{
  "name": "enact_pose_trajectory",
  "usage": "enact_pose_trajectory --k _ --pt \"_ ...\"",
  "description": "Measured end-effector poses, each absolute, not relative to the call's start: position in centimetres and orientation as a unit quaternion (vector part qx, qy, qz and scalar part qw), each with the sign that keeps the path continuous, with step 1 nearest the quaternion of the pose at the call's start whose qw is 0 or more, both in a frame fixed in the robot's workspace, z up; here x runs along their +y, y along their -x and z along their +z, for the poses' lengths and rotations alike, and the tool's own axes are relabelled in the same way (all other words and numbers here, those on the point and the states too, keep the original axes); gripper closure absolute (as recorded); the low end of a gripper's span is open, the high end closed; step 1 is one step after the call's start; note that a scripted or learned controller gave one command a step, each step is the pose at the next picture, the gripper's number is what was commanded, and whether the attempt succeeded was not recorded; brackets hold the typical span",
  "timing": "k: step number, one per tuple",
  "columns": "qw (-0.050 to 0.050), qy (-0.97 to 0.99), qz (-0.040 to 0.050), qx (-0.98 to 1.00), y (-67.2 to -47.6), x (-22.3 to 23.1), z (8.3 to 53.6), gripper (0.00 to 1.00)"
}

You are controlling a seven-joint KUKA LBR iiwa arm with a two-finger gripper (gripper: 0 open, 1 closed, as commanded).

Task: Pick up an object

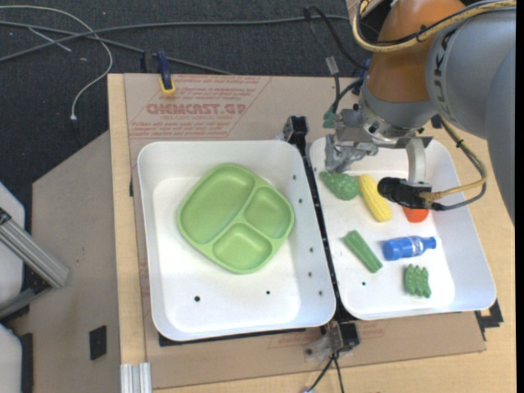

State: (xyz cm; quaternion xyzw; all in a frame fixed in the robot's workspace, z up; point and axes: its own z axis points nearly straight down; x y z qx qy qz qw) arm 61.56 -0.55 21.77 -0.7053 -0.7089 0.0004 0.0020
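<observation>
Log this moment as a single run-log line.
gripper: above green toy, right bin | grasp: none seen | green plate: left bin

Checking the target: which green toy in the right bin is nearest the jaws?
The bumpy green toy by the bin's left wall, directly under the gripper.

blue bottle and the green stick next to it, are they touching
Apart. The camera view shows a strip of white bin floor between the blue bottle and the green stick to its left.
</observation>
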Motion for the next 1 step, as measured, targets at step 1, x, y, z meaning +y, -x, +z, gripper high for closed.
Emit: enact_pose_trajectory --k 1 --pt "0.0 0.705 -0.002 -0.71 -61.64 5.28 23.13 1.0"
